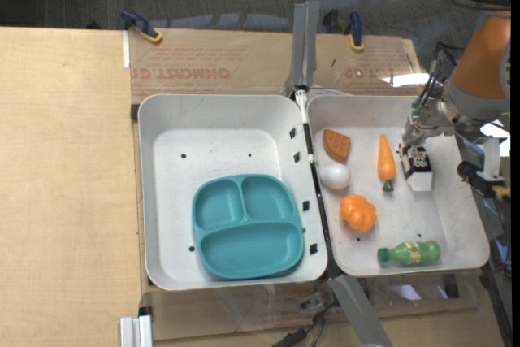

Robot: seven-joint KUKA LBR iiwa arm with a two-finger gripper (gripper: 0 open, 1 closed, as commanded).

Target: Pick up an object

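**A:** Status on the pick?

**B:** Biggest first. Left bin (162,175) has just a teal divided plate (244,227), no action there. Right bin (455,240) holds all the small stuff. Arm (479,61) reaches in from the right, w/ the gripper (410,149) low over that bin's far-right part.

**A:** Got anything?

**B:** Nothing seen in it. Can't tell if it's open or closed, too small & cluttered at this angle. My read: pick not done, approx. approach stage. Grasp + lift both left.

**A:** Which obj?

**B:** Prob. the carrot (386,158). It's just beside the gripper, on the plate side. It lies flat on the bin floor, pointed tip toward the far wall, green stub toward the near one. Orange, tapered, smooth-looking, likely a plastic toy. Narrow enough to pinch across, I'd guess.

**A:** Rest?

**B:**
- Green bottle (409,253) on its side by the near wall.
- Round orange fruit (357,212) mid-bin.
- Brown wedge (337,145) and white egg (333,175) by the wall next to the left bin.

All lie apart from the gripper.
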